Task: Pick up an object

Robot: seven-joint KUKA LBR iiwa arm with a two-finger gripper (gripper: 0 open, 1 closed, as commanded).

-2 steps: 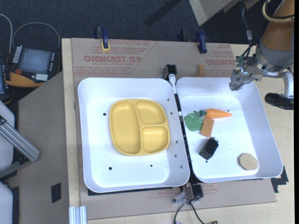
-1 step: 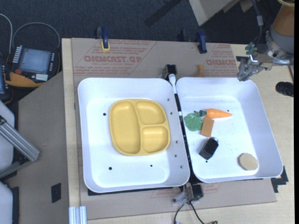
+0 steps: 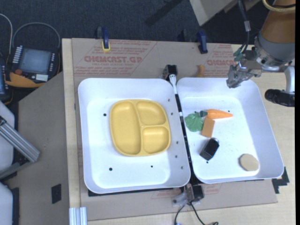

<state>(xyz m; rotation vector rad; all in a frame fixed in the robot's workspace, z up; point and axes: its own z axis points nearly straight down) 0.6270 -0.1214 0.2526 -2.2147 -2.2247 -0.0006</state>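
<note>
In the right bin (image 3: 262, 125) lie an orange carrot (image 3: 218, 114), a green leafy piece (image 3: 193, 121), an orange block (image 3: 208, 126), a small black object (image 3: 209, 149) and a tan round piece (image 3: 249, 162). My gripper (image 3: 234, 81) hangs over the bin's far edge, up and to the right of the carrot and apart from every object. Nothing shows between its fingers.
The left bin (image 3: 93, 125) holds a yellow divided plate (image 3: 139, 126). Blue clamps (image 3: 105, 42) pin the cardboard base at the back. A black handheld unit (image 3: 33, 62) sits at the far left. The arm's grey and orange body (image 3: 279, 29) fills the upper right.
</note>
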